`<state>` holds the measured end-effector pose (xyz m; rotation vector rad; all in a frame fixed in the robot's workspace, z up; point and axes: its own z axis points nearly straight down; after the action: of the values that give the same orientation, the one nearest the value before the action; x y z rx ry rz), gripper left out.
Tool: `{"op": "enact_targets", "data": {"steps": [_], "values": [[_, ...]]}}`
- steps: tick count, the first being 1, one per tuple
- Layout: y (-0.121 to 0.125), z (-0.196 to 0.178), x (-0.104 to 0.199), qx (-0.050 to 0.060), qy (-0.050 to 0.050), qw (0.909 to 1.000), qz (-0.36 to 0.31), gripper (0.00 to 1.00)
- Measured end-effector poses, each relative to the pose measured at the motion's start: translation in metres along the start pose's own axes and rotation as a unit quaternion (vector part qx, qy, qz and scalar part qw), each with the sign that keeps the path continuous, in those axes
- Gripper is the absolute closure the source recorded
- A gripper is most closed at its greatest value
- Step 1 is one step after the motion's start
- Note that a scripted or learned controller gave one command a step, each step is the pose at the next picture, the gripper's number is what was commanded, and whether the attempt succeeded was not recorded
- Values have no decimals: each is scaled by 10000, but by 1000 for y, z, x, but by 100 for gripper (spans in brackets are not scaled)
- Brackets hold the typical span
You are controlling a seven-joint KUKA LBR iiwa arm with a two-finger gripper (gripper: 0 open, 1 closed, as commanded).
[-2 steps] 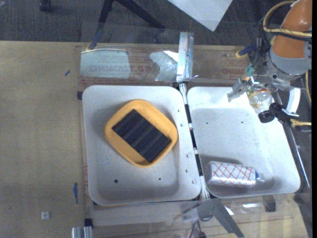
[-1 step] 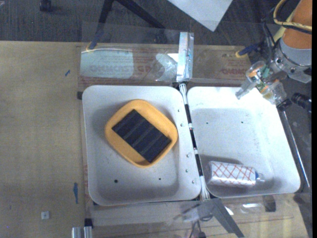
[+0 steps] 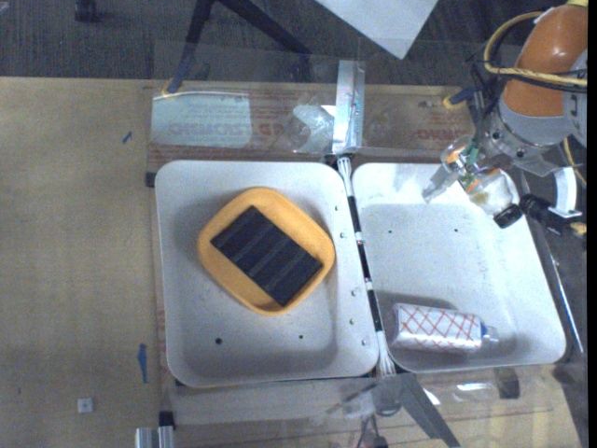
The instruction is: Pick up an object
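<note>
The gripper (image 3: 459, 171) hung over the right bin's (image 3: 550, 292) far right corner; whether it was open or closed could not be told. A red-checked tube (image 3: 438, 328) lay along that bin's near edge, and an orange-rimmed dark pad (image 3: 266, 250) sat mid left bin (image 3: 182, 325).

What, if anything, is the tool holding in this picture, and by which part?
It cannot be told. The tool sits over the right bin's far corner, blurred, with nothing clearly between its fingers. The tube and the orange object lie apart from it.
</note>
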<state>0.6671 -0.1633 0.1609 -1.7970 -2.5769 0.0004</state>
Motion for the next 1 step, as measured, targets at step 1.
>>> {"op": "enact_targets", "data": {"steps": [1], "values": [[-5, -46, -15, -17, -18, 9988, 482, 0]]}}
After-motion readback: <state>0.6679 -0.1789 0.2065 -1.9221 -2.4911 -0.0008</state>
